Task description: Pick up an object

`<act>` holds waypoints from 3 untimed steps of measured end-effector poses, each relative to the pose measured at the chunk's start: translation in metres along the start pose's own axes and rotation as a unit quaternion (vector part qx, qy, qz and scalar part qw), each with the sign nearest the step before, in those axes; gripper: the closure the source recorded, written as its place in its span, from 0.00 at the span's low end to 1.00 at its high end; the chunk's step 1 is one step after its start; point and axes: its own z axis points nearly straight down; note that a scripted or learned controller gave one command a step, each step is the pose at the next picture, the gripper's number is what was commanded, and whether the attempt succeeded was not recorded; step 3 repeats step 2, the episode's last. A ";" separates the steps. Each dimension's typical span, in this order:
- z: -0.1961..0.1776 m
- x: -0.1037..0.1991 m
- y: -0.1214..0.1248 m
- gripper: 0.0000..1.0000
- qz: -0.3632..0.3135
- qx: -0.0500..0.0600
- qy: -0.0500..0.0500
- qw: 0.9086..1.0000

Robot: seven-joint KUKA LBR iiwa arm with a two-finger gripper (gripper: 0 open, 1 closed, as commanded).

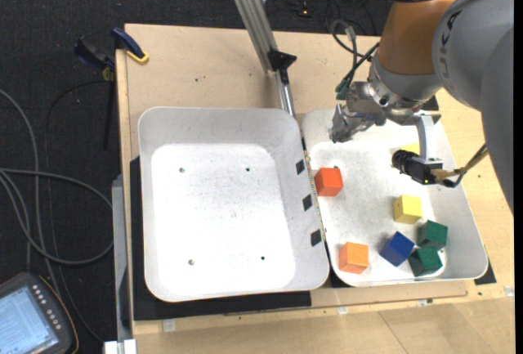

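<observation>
The red cube [328, 181] lies in the right bin [466, 217], near its left wall, at centre right of the frame. My gripper [341, 132] hangs above and a little right of it, apart from it (I cannot tell how open my fingers are). Lower right lie the orange cube [354, 257], blue cube [398, 248], yellow cube [408, 208] and two green cubes [428, 248].

One fixed cam above bench [204, 58], angled down, mid-range, taking in both bins [163, 132]; arm [458, 25] enters from right.
</observation>
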 end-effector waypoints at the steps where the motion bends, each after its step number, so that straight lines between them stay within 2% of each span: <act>1: 0.005 0.047 0.019 1.00 0.000 0.000 0.000 1.000; 2: -0.004 0.092 0.044 1.00 0.000 -0.002 0.001 1.000; 3: -0.004 0.092 0.044 1.00 0.000 -0.002 0.001 1.000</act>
